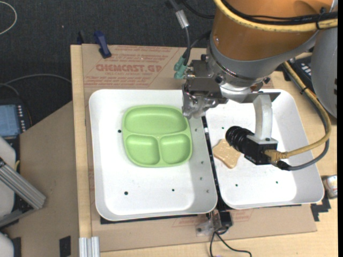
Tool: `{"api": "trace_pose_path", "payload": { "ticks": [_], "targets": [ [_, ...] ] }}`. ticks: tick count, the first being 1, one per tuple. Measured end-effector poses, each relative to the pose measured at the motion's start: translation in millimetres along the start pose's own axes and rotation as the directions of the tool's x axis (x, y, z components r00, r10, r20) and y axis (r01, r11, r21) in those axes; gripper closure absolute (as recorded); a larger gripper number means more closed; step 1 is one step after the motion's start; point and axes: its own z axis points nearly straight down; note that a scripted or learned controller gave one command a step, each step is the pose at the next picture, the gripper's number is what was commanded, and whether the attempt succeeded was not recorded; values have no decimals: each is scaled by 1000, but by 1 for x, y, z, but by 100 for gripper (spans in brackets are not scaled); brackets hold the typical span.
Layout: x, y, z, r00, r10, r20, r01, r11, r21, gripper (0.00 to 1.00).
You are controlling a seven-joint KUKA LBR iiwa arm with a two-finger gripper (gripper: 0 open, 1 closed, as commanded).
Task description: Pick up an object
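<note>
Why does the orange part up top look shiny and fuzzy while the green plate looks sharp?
Camera view: the orange band sits nearest the lens, so it blurs, and overhead light leaves a bright glare patch on it; the green plate lies lower, in focus, evenly lit.

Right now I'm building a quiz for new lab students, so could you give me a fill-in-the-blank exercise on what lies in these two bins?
1. The pale green plastic divided plate lies in the shallow white bin on the view's ____.
2. That plate has ____ compartments.
3. The tan toast-shaped piece lies in the other white bin, on the view's ____.
Missing words: left; three; right.
</note>
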Motion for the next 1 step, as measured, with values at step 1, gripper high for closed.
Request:
{"api": "trace_pose_path", "payload": {
  "ticks": [1],
  "targets": [
    [-3,1,-13,1000,4,-1,-4,1000,-8,100]
  ]
}}
